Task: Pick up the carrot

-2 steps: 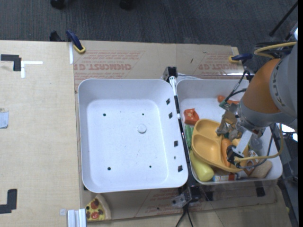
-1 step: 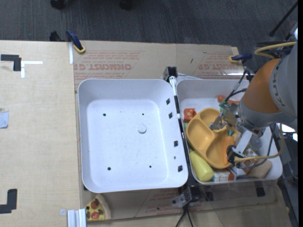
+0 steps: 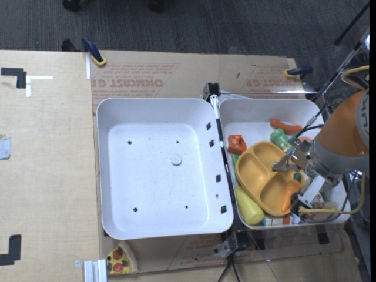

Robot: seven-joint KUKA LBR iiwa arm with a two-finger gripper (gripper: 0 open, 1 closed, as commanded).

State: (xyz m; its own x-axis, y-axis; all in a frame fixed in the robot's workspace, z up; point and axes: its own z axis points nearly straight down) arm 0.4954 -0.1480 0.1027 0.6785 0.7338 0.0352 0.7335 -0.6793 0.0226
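Carrot [image 3: 286,124], orange and lying on its side, is being seen in the right bin [image 3: 257,111], toward that bin's one-o'clock corner, near the back wall. Just at its seven o'clock a green item [image 3: 279,138] is being shown, and the two look close, though whether they are touching cannot be told. A yellow two-part dish [image 3: 263,170] is being displayed in the middle of the same bin, tilted, with a small red block [image 3: 236,143] at its ten o'clock and a yellow-green rounded item [image 3: 248,208] at its seven o'clock. The gripper [image 3: 287,162] is being held over the dish's three-o'clock rim, well apart from the carrot, which is lying toward the gripper's twelve o'clock; how its jaws are standing cannot be told. The arm [image 3: 346,135] is being extended in from three o'clock, its orange band being seen above the wrist. The left bin [image 3: 110,157] is being shown beside the right one, at its nine o'clock.
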